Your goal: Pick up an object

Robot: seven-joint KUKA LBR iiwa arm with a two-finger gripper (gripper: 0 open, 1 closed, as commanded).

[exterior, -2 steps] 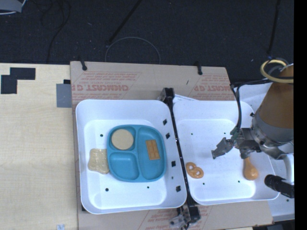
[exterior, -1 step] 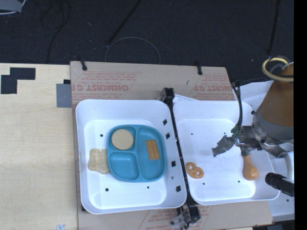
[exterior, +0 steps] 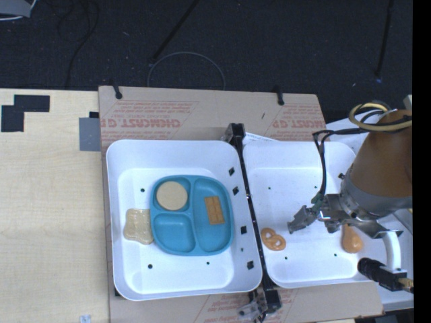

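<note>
White right bin (exterior: 296,180) holds pretzel (exterior: 273,239) near seemingly open hand (exterior: 301,219).

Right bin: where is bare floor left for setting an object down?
In the right white bin, the far half is bare, from the centre divider across to the arm. The near half is crowded: the gripper, a small brown pretzel and an orange-brown lump.

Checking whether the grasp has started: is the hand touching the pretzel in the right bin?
Apart. The camera view shows white bin floor between the hand and the pretzel, which lies below and left of it.
</note>
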